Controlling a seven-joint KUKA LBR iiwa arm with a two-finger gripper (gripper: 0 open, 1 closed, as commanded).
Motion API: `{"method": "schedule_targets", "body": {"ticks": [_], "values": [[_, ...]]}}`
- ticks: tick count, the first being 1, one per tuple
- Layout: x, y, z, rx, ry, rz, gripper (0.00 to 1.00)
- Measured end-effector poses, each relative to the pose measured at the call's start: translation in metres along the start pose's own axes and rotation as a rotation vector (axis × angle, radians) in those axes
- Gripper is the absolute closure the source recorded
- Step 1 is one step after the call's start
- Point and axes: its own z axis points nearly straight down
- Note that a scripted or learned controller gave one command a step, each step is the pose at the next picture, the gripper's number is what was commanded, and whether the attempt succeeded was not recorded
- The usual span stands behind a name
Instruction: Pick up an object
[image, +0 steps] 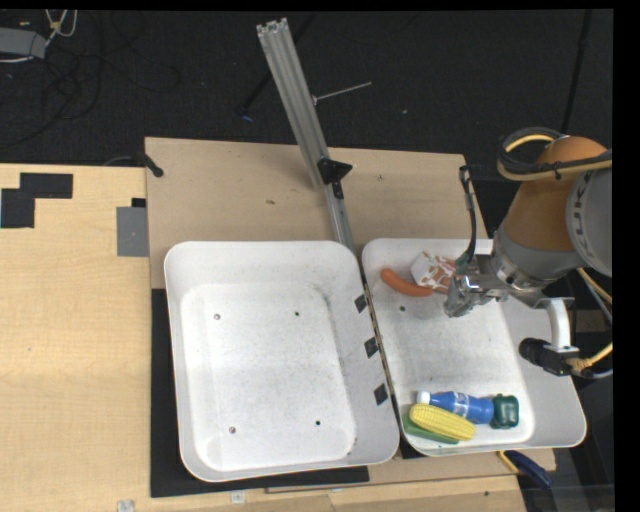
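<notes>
In the right bin (470, 350), an orange-red sausage-shaped toy (403, 284) lies near the back left corner, next to a crumpled white and red wrapper (433, 268). A yellow corn cob (441, 423) and a blue bottle with a green cap (475, 407) lie side by side at the front wall. My gripper (459, 297) hangs low over the back of the right bin, just right of the wrapper and the sausage toy. Nothing shows between its fingers.
The left bin (265, 355) stands beside the right one, with black clips (371, 345) along the shared edge. A slanted metal rail (305, 130) rises behind the bins. The arm's grey body with its orange band (550, 215) fills the right side above the bin.
</notes>
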Motion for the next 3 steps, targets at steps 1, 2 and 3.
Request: {"method": "schedule_targets", "body": {"ticks": [1, 2, 3], "values": [[-0.007, -0.003, -0.062, -0.002, -0.001, 0.0, 1.0], [-0.008, -0.002, -0.097, -0.001, 0.0, -0.004, 1.0], [0.037, -0.016, -0.103, 0.004, 0.003, -0.008, 1.0]]}}
